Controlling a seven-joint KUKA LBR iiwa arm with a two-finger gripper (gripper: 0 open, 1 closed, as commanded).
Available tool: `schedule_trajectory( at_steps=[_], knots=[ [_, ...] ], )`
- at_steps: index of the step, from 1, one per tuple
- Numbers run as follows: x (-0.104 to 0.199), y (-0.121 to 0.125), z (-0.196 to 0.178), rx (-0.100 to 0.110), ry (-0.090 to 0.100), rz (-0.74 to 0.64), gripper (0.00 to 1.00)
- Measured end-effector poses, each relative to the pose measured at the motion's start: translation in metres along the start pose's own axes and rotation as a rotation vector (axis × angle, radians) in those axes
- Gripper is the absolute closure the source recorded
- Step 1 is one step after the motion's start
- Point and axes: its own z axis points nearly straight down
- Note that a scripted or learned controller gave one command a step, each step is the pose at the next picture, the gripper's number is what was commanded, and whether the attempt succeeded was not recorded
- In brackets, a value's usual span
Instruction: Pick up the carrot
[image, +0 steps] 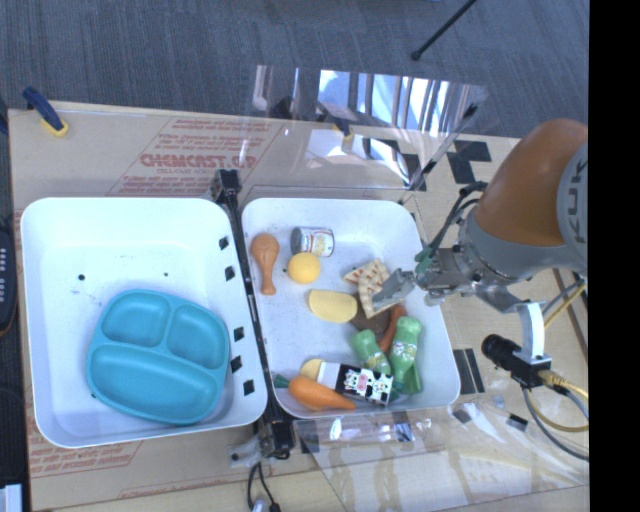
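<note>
Gripper (392, 289) fingers are seen low over the right side of the right bin (425, 245), reaching in from the right above a cracker (366, 279); whether they are apart or together cannot be told, and nothing is seen between them. The carrot (318, 395) is lying at the near edge of that bin, well apart from the gripper, its tip pointed left. A small black-and-white carton (364, 384) is touching its right end, and two green bottles (392, 352) are lying just beyond. A yellow potato-like piece (331, 305) is placed near the bin's middle, with a lemon (304, 268), a drumstick (266, 260) and a small can (314, 241) farther back. A blue divided plate (158, 354) is held in the left bin (60, 230).
</note>
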Motion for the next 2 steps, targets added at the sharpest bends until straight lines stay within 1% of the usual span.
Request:
schedule_trajectory(
  at_steps=[1,2],
  knots=[
    [0.053,0.036,0.106,0.009,0.0,-0.075,0.0],
    [0.037,0.108,0.153,0.004,-0.005,-0.027,0.0]
  ],
)
